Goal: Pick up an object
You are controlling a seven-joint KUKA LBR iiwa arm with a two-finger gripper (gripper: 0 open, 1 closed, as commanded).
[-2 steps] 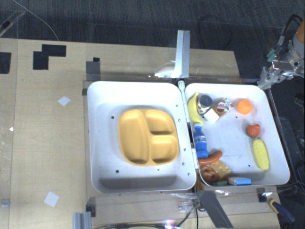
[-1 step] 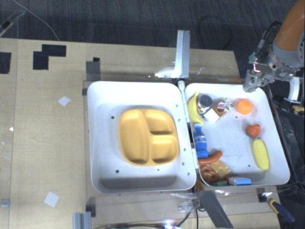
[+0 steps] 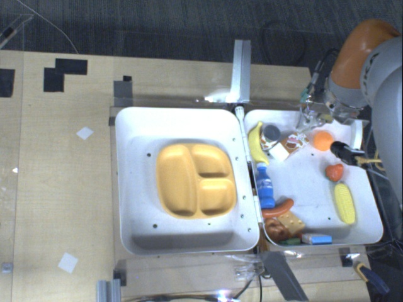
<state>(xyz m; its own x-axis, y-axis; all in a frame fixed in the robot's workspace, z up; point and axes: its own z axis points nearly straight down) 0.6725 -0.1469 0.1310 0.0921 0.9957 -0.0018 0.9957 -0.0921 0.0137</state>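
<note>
My gripper (image 3: 306,119) stands over the upper edge of the right bin (image 3: 307,182), at the upper right of the frame. My arm reaches it from the right side. From this view I cannot tell if the gripper is spread or pressed together.

Just below it, a little to the left, lies a small brown and white packet (image 3: 293,143); what it is exactly I cannot say. To the right of the packet, an orange ball (image 3: 322,141) lies near the gripper. To the left of the packet is a small grey round can (image 3: 271,133). Beside the can, a banana (image 3: 255,143) lies along the left wall of this bin.

Lower along the same wall is a blue bottle (image 3: 265,187), and below it a reddish sausage (image 3: 278,207). A brown crumbly piece (image 3: 288,224) sits in the lower left corner, and a blue and orange marker (image 3: 317,238) lies by the bottom wall. On the right side of the bin, a small red fruit (image 3: 334,172) lies above a yellow corn cob (image 3: 344,204).

The left bin (image 3: 135,168), in the middle of the frame, holds a yellow divided tray (image 3: 194,180). Both bins stand side by side on the pale wooden bench (image 3: 56,168).
</note>
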